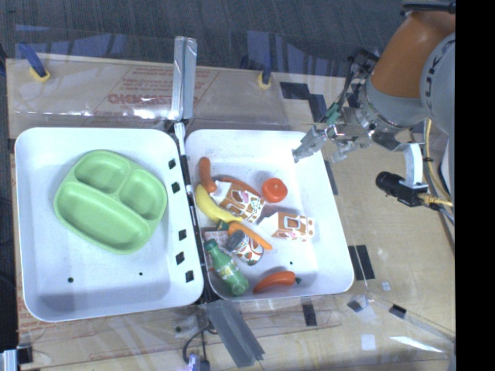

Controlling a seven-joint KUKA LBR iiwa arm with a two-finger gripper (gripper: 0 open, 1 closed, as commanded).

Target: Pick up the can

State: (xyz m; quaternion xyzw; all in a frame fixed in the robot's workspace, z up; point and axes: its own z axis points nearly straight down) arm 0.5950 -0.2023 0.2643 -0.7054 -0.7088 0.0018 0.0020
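Observation:
The can [243,246] lies on its side in the right bin [329,230], low in the pile, its dark and white label partly under an orange carrot [250,234]. My gripper [320,151] hangs over the bin's far right corner, well up and to the right of the can. Its fingers [304,148] stand apart with nothing between them, so it is open.
Around the can lie a banana [207,205], two printed cartons [244,202], a red tomato [274,189], a green bottle [225,268], a red pepper [274,280] and a sausage [206,174]. The left bin [46,284] holds a green divided plate [112,199].

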